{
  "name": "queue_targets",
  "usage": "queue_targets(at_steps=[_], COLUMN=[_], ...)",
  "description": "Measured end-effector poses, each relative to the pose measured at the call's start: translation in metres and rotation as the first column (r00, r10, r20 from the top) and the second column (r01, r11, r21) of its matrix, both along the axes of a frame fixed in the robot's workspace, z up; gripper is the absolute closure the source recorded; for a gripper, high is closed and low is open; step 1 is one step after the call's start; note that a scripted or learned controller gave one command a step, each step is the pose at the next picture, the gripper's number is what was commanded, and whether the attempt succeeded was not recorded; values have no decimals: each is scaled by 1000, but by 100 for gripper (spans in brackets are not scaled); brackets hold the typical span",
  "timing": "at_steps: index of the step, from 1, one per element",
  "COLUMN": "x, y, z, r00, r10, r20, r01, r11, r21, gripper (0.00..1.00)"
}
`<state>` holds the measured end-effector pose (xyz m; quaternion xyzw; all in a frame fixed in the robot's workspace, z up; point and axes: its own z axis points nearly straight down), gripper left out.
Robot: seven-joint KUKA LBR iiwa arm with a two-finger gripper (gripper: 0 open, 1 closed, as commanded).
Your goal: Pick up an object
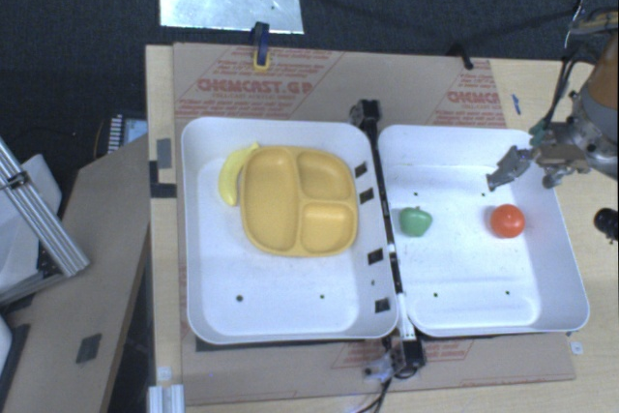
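both white bins sitting side by side | left bin (208, 305) holding a yellow divided plate (295, 200) with a banana (230, 174) half hidden beside it | right bin (542, 309) holding a green pepper (415, 221) and a red tomato (507, 221) | gripper (527, 167) hovering above the tomato, fingers spread, gripping nothing, arm cut off at right

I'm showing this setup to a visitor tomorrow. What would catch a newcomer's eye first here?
Probably the big yellow divided plate in the left bin, with a banana tucked against its left edge. Next, the red tomato-like object and the green pepper-like object lying apart in the right bin, with the gripper hovering above the red one.
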<state>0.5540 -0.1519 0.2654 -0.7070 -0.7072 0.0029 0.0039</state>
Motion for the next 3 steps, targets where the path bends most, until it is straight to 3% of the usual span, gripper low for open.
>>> queue_targets(at_steps=[1,3], x=[2,7], y=[0,6], z=[6,-95], r00=[1000,1000], r10=[3,0], r20=[11,7], r01=[-3,0], r11=[1000,1000], r21=[-2,-1], gripper=[0,0])
